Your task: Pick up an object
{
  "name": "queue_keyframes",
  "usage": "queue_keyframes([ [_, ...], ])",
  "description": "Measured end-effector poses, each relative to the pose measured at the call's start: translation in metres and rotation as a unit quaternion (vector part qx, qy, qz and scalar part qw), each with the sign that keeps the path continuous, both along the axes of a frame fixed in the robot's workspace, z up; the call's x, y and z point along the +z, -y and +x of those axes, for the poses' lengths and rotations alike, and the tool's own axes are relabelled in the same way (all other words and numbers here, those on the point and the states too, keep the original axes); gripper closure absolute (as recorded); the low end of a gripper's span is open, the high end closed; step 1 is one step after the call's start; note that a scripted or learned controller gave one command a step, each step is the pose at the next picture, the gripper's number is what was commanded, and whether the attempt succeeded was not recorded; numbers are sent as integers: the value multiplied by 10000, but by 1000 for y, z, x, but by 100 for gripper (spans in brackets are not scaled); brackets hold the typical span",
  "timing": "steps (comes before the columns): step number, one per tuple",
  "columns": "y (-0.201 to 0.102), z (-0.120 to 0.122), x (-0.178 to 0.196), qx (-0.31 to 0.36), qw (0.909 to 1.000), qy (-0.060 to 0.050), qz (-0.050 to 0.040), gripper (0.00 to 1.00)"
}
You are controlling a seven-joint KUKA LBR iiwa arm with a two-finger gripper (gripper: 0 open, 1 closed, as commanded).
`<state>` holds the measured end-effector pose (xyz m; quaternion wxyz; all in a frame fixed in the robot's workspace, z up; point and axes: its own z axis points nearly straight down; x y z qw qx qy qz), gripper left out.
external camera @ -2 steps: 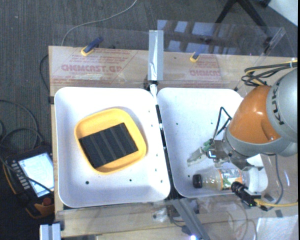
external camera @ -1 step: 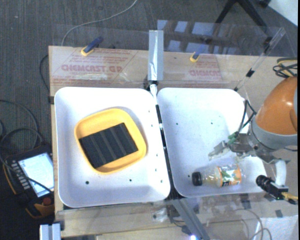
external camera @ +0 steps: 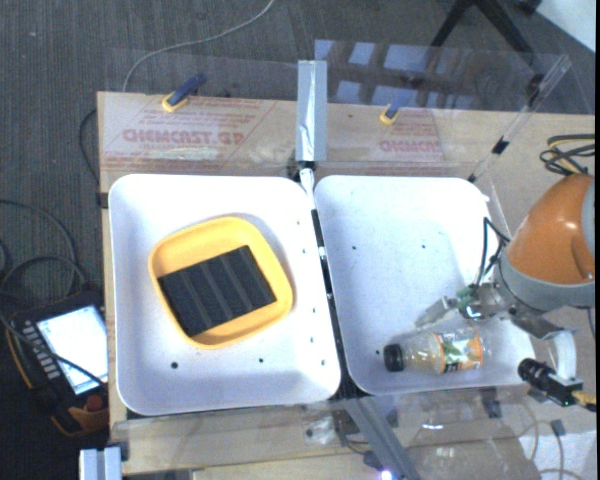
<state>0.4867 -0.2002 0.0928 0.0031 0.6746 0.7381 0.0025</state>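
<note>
Nearest the camera, along the front wall of the right bin (external camera: 400,208), lay a small bottle (external camera: 435,353) with a dark cap and a yellow-green label. It rested on its side, long axis running across the bin, cap toward the divider between the two bins and base toward the arm.

At the right edge stood the arm (external camera: 555,243), grey with its orange band. The gripper (external camera: 458,308) reached in over the right bin, just above and slightly to the base side of the bottle. Whether it was spread or pressed together could not be told at this resolution; nothing was seen between its parts. The bottle lay just beside the gripper, toward the front of the bin, not visibly in contact with it.

In the left bin (external camera: 140,208), well apart from the gripper, sat a yellow tray (external camera: 272,268) holding a dark ribbed block (external camera: 217,288).

Judgement: the bottle was the nearer candidate by far. A grasp would call for closing across its short axis. The front wall, close against the bottle, looked likely to crowd one side of the approach, and the round body could roll.
</note>
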Motion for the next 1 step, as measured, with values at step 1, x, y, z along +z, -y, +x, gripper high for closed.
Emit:
queue_keyframes([
  [1,-1,3,11,6,10000,33,-2,100],
])
